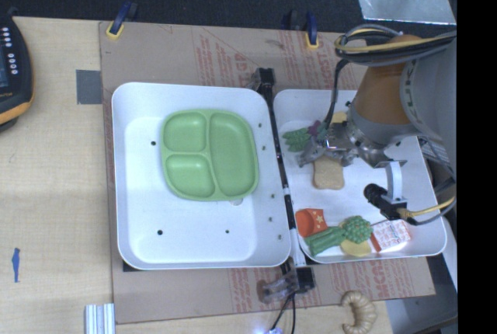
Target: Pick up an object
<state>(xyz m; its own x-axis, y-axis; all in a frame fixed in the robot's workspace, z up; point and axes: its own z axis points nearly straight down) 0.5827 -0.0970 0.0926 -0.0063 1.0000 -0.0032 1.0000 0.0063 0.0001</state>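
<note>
Gripper (335, 152), state not discernible, hovers over the tan bread slice (328, 175) at right bin (435, 200) centre, 12 o'clock of the broccoli (342, 234); likely light, stiff—pinch its edges.

A divided plate (210, 154) lies in the left bin (132, 239).
</note>
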